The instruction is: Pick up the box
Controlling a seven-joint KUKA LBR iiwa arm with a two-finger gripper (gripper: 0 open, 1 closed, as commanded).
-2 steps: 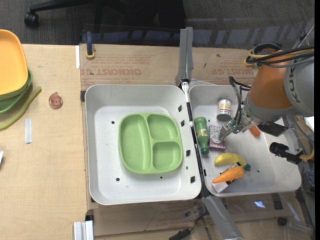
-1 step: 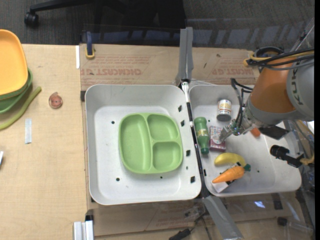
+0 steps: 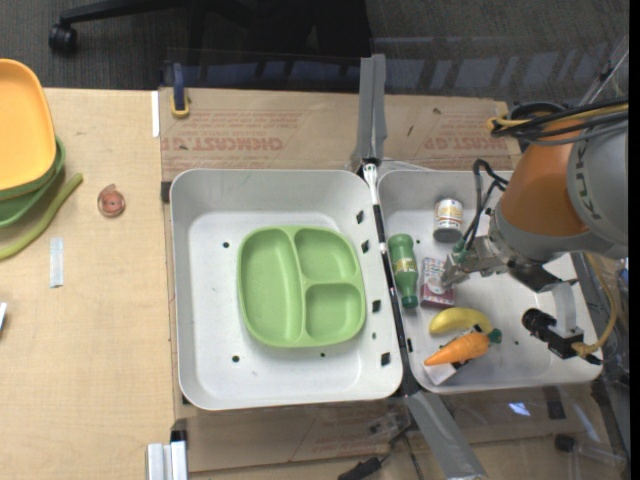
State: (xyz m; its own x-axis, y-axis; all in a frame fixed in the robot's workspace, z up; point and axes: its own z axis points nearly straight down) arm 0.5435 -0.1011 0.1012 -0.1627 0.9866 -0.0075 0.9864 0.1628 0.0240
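Cardboard-covered bench (image 3: pixel 270 128), wooden table (image 3: pixel 90 318) left, carpet behind. Left bin (image 3: pixel 190 298) holds green tray (image 3: pixel 302 286). Box (image 3: pixel 435 279) in right bin (image 3: pixel 520 363), beside bottle (image 3: pixel 403 268). Gripper (image 3: pixel 462 265) touches box; finger state unclear, partly hidden.

Occlusions and cut-offs, right bin

Gripper (image 3: pixel 458 268) fingers too small to judge; it overlaps the box (image 3: pixel 434 280), hiding its right part. Arm (image 3: pixel 560 193) cut by right edge. Yellow plate (image 3: pixel 22 128) cut by left edge. Can (image 3: pixel 449 215) label unreadable.
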